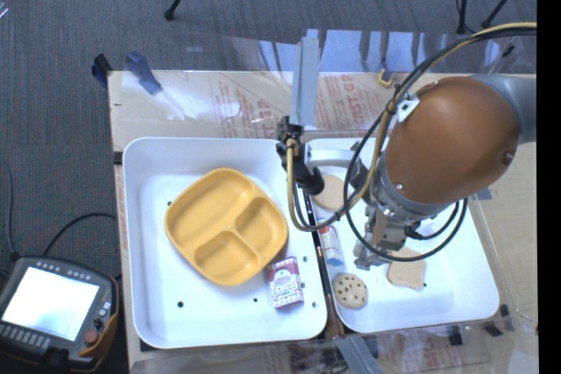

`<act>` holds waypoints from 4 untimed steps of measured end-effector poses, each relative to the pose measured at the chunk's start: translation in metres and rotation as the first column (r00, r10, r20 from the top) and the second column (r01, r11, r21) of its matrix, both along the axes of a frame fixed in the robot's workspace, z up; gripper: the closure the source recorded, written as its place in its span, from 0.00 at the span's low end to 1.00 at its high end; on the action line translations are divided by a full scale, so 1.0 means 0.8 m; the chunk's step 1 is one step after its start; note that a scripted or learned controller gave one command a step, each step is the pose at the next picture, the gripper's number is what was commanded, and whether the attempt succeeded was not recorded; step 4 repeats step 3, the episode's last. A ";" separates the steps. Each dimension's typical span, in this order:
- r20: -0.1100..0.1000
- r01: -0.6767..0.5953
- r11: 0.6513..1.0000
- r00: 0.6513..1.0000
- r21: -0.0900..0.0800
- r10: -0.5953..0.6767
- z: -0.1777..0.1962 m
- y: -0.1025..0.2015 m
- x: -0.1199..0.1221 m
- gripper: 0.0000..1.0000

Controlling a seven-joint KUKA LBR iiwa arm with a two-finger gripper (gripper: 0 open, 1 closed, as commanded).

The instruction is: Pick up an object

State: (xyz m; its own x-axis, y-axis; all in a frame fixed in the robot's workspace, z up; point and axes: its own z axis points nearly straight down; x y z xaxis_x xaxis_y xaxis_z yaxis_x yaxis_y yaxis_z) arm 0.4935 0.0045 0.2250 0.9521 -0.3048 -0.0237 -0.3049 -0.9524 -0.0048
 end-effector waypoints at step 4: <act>-0.001 -0.112 0.994 0.994 -0.001 0.112 -0.031 0.060 0.001 1.00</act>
